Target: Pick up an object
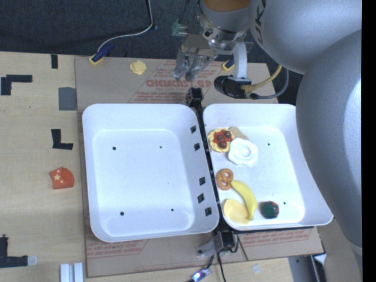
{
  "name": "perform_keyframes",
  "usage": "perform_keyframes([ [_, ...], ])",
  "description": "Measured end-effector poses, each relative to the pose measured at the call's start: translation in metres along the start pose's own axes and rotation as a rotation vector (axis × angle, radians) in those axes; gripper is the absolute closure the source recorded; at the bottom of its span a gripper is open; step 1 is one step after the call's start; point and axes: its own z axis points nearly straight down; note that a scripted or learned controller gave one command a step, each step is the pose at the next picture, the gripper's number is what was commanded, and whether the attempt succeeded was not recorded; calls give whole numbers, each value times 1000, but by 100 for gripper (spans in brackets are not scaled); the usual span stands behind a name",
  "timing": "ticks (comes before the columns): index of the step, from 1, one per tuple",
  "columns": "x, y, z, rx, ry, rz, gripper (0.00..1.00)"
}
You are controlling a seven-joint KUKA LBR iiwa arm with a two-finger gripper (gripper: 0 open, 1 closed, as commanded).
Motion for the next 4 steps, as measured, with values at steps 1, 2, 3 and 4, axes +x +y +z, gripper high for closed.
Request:
perform_keyframes([
  [1,83,-1,95,10,-4,2,100],
  [2,127,0,55,5,-2,4,100],
  [3,126,-4,6,3,-1,6,100],
  [4,127,1,-30,4,-2,5,100],
])
